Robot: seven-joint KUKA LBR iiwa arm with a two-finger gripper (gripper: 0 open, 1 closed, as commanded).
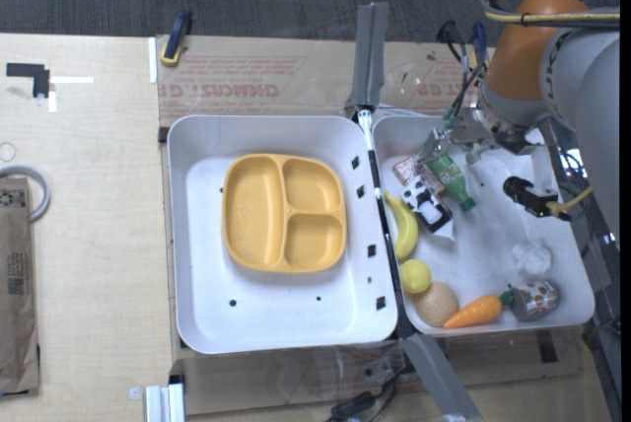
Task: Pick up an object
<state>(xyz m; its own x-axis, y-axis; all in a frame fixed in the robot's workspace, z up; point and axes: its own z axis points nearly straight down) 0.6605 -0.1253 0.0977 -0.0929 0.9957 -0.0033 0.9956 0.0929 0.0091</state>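
The pincer hovers low over the right bin; whether it is apart or together cannot be told. Beneath it lies a green packet, likely light and crinkly, best pinched across its narrow middle.

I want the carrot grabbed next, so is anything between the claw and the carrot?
Nothing sits on the carrot, so it is open from above. The claw hangs at the bin's far end; a green packet and a black-and-white toy lie below it.
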